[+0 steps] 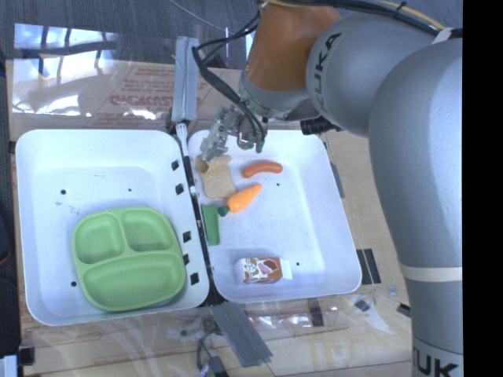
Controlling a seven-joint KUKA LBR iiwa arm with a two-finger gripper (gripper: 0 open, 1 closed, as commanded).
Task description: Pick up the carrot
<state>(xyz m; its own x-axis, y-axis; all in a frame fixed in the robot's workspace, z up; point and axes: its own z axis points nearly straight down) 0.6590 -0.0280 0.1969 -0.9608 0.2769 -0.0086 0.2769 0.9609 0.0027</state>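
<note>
Looming over the right of the frame, the big grey arm with its orange band sits closest to the lens. Now sweeping from the left: a white plastic bin fills the left half, and down in its lower part lies a pale green divided plate. Across the central rims, the second white bin carries the action. A small green block lies by its left wall, a tan slice of toy bread just above that, and touching the slice's lower right corner, the small orange carrot with a green tip, lying on a slant near centre frame. Above it, a reddish sausage; lower down, a small brown-and-white carton. The metal two-finger gripper hovers over the bread's upper edge, nothing between its fingers, though whether they are spread or closed I cannot tell. That carrot looks light, rigid, smooth plastic, likely slippery; pinching across its thicker middle seems safest, clear of the bread.
</note>
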